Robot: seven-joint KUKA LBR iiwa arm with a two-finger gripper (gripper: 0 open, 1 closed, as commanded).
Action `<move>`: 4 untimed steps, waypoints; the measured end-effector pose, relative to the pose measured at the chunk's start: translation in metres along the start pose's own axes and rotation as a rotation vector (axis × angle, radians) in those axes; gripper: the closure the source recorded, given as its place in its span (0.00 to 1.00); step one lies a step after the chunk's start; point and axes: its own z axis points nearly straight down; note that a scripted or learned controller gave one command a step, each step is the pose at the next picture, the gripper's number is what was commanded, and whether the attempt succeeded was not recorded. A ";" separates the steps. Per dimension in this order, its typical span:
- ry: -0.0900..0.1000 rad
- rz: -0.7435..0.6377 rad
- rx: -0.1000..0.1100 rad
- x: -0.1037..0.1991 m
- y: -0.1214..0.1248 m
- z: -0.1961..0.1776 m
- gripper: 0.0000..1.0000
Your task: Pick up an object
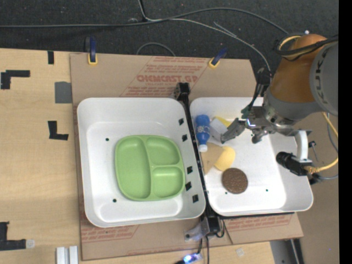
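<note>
**Gripper above right bin, nothing held**

We see the gripper (242,132) over the right bin (294,199), its dark fingers (231,132) spread apart with nothing between them — they hang just above a pale yellow object (225,158). Below that lies a brown round disc (235,180), touching or nearly touching the yellow piece. A blue bottle (202,130) rests against the bin's left wall. A small yellow item (221,121) sits beside the bottle, partly hidden. The left bin (93,120) holds a green divided plate (149,166) — well apart from the arm
</note>
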 end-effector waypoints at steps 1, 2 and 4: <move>0.000 -0.001 0.000 0.006 0.008 0.057 0.00; -0.005 0.004 -0.005 0.002 0.008 0.097 0.00; -0.001 0.001 -0.007 -0.003 0.003 0.039 1.00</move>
